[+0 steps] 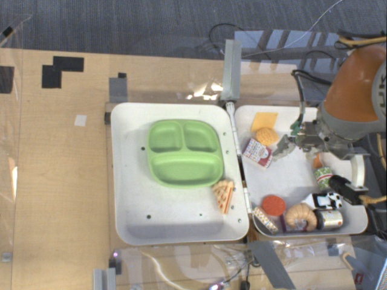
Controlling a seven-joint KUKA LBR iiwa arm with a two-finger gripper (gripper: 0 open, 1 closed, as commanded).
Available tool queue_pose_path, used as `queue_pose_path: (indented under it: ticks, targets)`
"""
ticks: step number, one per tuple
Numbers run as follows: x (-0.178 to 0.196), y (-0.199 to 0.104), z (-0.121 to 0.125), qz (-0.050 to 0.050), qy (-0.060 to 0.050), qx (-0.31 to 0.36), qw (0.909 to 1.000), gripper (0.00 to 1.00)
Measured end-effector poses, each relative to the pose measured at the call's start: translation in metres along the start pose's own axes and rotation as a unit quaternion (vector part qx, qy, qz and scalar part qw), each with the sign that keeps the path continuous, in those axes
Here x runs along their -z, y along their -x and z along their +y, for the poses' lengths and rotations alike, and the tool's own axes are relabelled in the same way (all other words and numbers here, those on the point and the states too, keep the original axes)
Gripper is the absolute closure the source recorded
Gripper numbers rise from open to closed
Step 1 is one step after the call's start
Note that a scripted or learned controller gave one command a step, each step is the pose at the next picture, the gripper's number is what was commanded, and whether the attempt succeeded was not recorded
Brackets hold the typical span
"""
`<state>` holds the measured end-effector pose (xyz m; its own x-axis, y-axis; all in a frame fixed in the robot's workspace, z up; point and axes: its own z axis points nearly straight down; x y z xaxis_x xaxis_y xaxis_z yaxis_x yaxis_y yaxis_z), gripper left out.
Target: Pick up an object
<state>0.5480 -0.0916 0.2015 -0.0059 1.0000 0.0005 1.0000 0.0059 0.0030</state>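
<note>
Currently the arm [357, 95] reaches in over the right bin [290, 180], with the hand [285, 147] low over the bin's upper middle. Whether it is apart or together, cannot tell at this slant; nothing visibly sits in it. Nearest candidates: a red-and-white carton [257, 152] just beside the hand on its left, a round orange cookie-like piece [266, 136] touching the carton's upper edge, and a yellow cheese-like slab [264, 121] above that. Farther down the bin lie a red disc [273, 205], a croissant-like pastry [300, 217], a small dark can [330, 220] and a green-and-red can [323, 176], clustered close together. Left bin [130, 222] carries a green divided plate [183, 152] and a waffle-like wedge [224, 194] by its right wall. Judgement: the step in hand looks like the approach to the carton. To do it well, centre over the carton, turn the wrist so the closing line crosses its narrow side, and keep clear of the cookie piece so it is not dragged along. Descend straight, close fully before lifting, lift slowly. Risk: carton lies tilted, may slip or skid toward the bin divider.
</note>
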Motion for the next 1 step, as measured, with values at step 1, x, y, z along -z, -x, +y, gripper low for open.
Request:
queue_pose_path:
  ticks: [1]
  targets:
    - [-0.0814,-0.0094,0.0476,0.0,-0.001,-0.015,0.9999,0.0]
